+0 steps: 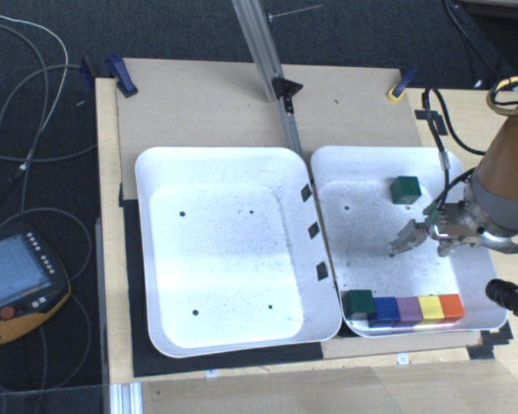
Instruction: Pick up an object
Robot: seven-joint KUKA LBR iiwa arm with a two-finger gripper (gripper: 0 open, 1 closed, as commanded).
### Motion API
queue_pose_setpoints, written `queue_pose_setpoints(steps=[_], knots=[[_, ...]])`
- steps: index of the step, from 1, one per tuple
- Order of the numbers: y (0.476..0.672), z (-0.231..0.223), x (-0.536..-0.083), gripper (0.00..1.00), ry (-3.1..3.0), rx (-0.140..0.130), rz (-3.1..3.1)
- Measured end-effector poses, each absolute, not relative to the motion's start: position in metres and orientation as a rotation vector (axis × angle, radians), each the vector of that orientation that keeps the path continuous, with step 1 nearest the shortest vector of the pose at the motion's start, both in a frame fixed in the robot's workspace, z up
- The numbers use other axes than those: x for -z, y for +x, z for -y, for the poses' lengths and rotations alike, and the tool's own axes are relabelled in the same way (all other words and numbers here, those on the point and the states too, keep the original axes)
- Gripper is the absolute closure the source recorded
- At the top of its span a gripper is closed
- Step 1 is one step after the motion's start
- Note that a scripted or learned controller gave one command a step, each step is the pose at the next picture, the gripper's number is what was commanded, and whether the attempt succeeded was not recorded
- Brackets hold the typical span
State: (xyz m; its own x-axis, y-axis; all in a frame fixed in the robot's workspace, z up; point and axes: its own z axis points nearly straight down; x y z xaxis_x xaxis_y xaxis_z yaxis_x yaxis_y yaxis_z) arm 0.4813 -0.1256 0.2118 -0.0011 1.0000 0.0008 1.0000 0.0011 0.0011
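Coloured blocks [403, 308] line the right bin's [363, 164] near edge; the gripper [406, 241], fingers slightly parted and empty, should descend squarely over one.

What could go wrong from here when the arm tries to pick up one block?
1. The hand hangs over bare floor of the right bin, apart from the green cube, so a grasp here may catch nothing.
2. The row of blocks lies against the front wall, leaving little room for the hand.
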Motion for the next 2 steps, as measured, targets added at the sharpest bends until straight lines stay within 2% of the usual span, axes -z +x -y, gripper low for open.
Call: queue_pose_setpoints(steps=[1, 2], knots=[[0.544, 0.192, -0.154, 0.0, 2.222, 0.003, -2.218], [0.522, 0.165, -0.131, 0.0, 2.225, 0.002, -2.227]])
